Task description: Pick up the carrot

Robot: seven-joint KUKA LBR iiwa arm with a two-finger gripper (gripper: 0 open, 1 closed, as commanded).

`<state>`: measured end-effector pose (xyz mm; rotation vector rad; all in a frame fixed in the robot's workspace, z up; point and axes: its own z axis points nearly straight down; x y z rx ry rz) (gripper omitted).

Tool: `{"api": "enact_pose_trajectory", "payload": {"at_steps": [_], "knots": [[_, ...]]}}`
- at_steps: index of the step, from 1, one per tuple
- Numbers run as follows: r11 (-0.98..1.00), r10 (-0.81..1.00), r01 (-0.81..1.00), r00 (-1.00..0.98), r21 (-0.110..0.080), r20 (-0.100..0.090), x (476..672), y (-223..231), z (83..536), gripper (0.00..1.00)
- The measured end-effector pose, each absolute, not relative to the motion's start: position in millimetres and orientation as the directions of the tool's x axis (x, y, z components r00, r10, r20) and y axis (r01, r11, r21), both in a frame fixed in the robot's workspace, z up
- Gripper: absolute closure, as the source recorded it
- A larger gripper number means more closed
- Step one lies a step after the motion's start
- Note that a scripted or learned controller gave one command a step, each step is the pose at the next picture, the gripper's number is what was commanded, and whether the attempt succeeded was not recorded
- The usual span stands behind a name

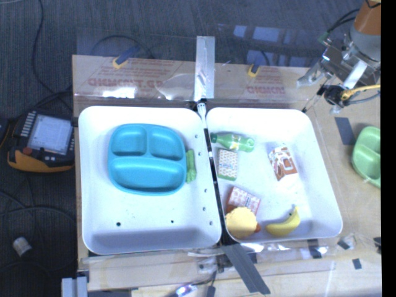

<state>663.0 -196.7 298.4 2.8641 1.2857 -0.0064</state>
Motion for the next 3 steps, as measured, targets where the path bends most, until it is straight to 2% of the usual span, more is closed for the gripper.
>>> {"api": "enact_pose_trajectory", "payload": {"at_steps": [1, 2, 3], "knots": [[-0.614, 0.789, 0.789, 0.614, -0.003, -0.006, 658.7, -207, 191, 0.00], [-0.673, 0.740, 0.740, 0.673, -0.004, -0.003, 614.9, -210, 130, 0.00], [-0.685, 0.728, 0.728, 0.685, -0.001, -0.002, 635.6, -215, 208, 0.00]]}}
